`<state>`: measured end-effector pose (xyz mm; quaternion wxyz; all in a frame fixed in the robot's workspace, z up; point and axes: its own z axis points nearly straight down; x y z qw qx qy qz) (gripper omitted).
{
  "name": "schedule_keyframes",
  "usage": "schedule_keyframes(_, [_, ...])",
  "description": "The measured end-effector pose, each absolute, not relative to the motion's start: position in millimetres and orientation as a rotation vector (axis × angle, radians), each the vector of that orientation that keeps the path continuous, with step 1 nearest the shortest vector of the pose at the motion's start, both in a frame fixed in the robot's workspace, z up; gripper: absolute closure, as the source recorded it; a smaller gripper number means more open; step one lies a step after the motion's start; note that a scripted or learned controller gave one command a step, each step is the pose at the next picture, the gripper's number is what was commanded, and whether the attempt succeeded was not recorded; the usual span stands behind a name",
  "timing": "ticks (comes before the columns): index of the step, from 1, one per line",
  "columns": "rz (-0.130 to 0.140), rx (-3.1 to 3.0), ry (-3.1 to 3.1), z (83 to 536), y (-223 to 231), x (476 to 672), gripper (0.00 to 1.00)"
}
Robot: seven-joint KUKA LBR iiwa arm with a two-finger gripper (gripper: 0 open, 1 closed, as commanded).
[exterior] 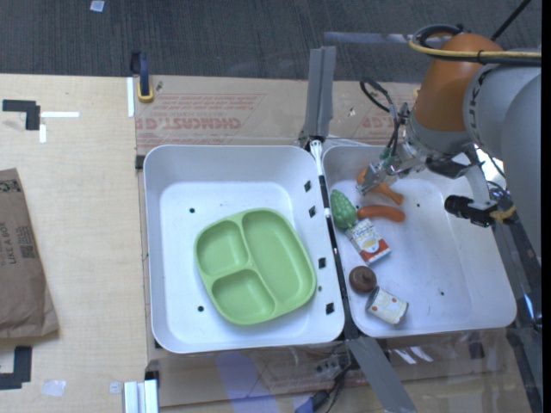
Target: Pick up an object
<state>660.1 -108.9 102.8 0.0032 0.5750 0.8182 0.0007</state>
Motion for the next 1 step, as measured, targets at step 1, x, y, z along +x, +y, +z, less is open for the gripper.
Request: schedule_keyframes(1, [0.0,1.829,2.553,192.0,-15.8,659.3,1.0])
